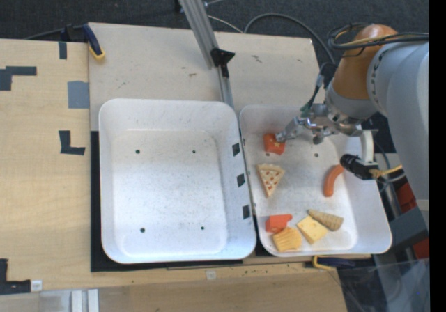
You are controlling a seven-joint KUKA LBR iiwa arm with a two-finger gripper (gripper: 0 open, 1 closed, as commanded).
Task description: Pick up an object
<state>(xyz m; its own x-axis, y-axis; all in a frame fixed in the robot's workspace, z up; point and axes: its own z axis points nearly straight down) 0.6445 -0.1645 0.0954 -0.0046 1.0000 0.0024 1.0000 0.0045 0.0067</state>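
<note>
The right bin (362, 234) holds several toy foods. A small red block (272, 144) lies near its upper left corner. My gripper (283, 136) reaches in from the right, and its tip sits right at the red block's upper right edge, low over the bin floor. From this angle I cannot tell whether it touches or grips the block. A pizza slice (270, 178) lies just below the red block. An orange sausage (332, 180) lies to the right, beneath the arm's wrist.
Along the right bin's front edge lie a red piece (279, 222), an orange cracker (287, 239), a yellow block (312, 228) and a tan cone (326, 219). The left bin (111, 164) sits alongside. A slanted metal pole (198, 14) rises behind the bins.
</note>
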